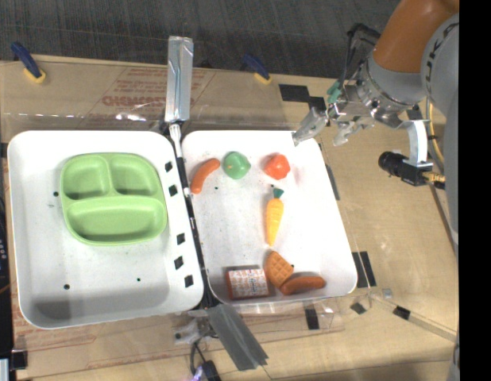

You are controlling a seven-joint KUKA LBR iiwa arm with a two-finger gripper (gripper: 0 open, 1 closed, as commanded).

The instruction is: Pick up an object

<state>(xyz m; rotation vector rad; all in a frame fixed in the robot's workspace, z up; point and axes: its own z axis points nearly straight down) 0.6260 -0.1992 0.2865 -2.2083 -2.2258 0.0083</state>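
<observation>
- Camera view: the gripper (323,127) is being held above the far right corner of the right bin (338,236), its fingers parted and nothing being carried between them.
- A miss is being risked, judging by the layout: the tomato (276,165) is lying just beside the bin wall, so a finger could be blocked by the rim, and the round shape could be squeezed out sideways.
- Also being kept in the right bin: a green ball (236,164), a sausage (203,174), a carrot (273,217), a small box (247,282), a waffle piece (279,267) and a bread roll (303,283).
- A green divided plate (114,197) is being held by the left bin (39,292).
</observation>
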